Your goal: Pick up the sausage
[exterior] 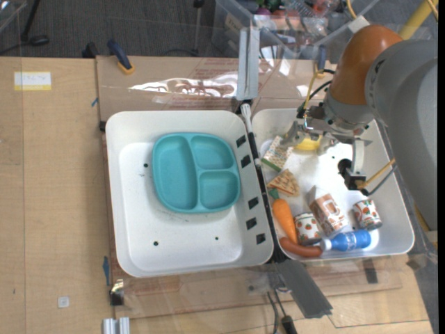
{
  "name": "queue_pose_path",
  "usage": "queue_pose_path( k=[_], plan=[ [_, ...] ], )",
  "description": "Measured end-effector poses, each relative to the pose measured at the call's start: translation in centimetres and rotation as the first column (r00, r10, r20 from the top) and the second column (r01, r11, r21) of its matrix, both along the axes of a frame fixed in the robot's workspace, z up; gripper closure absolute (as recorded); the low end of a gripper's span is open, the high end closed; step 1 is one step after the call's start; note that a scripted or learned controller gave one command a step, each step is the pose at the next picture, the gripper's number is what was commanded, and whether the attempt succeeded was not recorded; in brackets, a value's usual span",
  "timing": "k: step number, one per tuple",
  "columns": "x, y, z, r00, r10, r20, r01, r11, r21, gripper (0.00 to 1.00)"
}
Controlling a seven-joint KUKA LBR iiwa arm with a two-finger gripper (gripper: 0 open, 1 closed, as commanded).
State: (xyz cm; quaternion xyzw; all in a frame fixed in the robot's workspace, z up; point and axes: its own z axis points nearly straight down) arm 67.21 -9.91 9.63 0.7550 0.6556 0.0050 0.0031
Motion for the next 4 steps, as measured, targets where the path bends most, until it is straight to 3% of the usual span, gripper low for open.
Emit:
queue_pose_path(
  k=[1, 2, 3, 4],
  plan=[
    [0.3, 0.2, 1.4, 1.0, 0.004, 0.009, -0.004, 1.0, 0.0, 1.0],
    [0.3, 0.2, 1.3, 1.0, 0.004, 0.008, -0.004, 1.0, 0.0, 0.0],
    [-4.6, -0.5, 0.3, 0.982, -0.188, 0.016, 0.188, 0.982, 0.005, 0.0],
    [-0.5, 0.6, 0.1, 0.958, -0.287, 0.009, 0.287, 0.958, 0.001, 0.0]
  ],
)
